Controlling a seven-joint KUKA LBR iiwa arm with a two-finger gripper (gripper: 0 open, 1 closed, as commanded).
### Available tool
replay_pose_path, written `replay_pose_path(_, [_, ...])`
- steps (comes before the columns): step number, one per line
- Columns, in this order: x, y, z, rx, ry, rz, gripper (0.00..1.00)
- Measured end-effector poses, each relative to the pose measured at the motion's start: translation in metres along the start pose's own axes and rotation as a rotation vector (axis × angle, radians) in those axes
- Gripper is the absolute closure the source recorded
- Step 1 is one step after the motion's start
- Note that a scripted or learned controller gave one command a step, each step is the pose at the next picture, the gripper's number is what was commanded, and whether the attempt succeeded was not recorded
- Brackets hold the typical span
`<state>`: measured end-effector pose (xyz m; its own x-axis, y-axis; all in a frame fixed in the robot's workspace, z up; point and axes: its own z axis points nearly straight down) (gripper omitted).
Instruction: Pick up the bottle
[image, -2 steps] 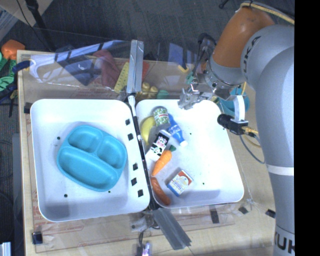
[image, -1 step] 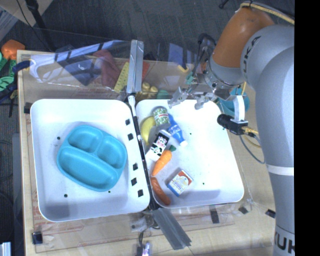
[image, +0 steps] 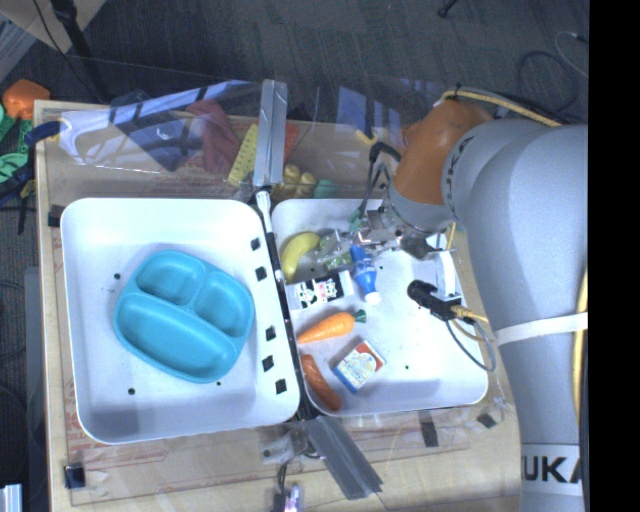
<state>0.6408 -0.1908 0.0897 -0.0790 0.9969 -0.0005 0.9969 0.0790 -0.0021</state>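
The bottle (image: 364, 274) is small and blue with a white cap, and it lies in the right bin (image: 440, 370) with the cap toward the near side. My gripper (image: 352, 243) hangs over the far part of that bin, directly above the bottle's blue end, between the bottle and a banana (image: 296, 250). The wrist and its metal parts hide the upper end of the bottle. I cannot make out whether the gripper touches it.
The right bin also holds a black-and-white card (image: 319, 291), a carrot (image: 327, 327), a small box (image: 358, 366) and a sausage (image: 318, 380). A blue divided plate (image: 185, 314) lies in the left bin (image: 90, 240). My arm (image: 520, 230) covers the bench's right side.
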Motion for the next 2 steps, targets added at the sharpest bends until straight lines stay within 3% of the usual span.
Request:
replay_pose_path(1, [0.001,0.000,-0.007,0.005,0.002,-0.005,1.00])
replay_pose_path(2, [0.044,0.020,-0.142,0.001,0.001,-0.037,1.00])
